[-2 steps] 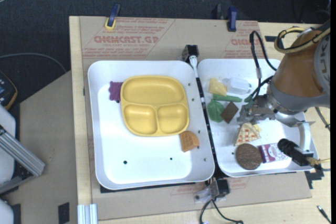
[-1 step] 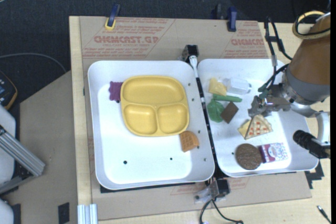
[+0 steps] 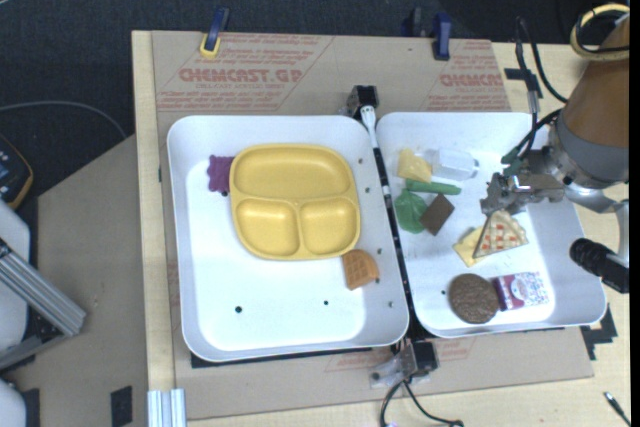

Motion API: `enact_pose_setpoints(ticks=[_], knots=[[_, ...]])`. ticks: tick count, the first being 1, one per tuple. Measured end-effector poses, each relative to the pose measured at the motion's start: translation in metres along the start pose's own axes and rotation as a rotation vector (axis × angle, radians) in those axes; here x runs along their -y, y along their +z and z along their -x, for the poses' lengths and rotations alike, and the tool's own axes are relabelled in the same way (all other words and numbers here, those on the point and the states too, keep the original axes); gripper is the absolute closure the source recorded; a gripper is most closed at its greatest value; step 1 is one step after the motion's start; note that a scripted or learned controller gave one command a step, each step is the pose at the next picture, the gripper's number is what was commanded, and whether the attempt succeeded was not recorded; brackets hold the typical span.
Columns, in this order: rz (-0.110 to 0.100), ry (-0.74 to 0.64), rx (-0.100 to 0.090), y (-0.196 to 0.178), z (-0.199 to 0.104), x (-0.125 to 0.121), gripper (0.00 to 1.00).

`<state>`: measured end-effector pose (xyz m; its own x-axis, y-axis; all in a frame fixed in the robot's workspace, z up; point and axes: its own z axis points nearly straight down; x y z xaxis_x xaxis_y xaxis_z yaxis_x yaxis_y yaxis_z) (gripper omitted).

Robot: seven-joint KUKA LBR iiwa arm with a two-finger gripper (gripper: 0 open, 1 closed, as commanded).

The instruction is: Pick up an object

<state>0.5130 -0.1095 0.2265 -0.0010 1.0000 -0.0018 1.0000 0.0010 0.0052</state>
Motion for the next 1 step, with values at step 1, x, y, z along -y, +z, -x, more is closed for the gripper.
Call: enact_pose_setpoints(ticks=[1], knots=[[-0.006,-0.004,-0.004,-0.0082,-0.0586,0.0064,1.0]])
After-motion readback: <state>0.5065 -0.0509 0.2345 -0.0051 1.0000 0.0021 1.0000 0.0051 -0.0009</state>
